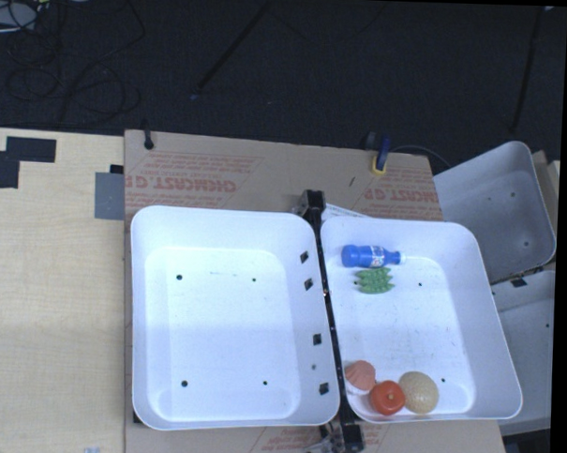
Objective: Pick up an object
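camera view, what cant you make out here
- Blue bottle: label too small to read.
- Green item: too small and blurred to identify.
- Three round items, pink, red, tan: clustered, contact unclear.
- Clamp at the bottom edge: cut off.

Red print, upside down, read "CHEMCAST GP" on the cardboard sheet [267, 178] beyond the bins; other print was illegible.
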